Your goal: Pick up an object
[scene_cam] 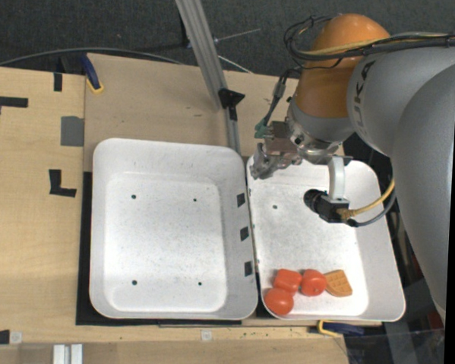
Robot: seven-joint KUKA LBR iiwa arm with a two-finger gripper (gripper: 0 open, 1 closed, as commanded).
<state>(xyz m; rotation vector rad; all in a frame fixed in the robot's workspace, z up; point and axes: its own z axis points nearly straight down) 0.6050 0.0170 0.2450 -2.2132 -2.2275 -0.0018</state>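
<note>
Three small red tomato-like pieces [289, 289] lie clustered at the near edge of the right bin [376, 246], with a tan cracker-like piece [338, 284] just to their right. My gripper [268, 164] hangs at the far left corner of the right bin, close to the divide between the two bins. It is well away from the red pieces. I see nothing between its fingers.
The left bin [104, 209] lies beside the right one. A slanted metal rail [207, 55] crosses behind the bins and ends near the gripper. A black cable and connector [325, 204] hang over the right bin. The grey arm [414, 96] covers the upper right.
</note>
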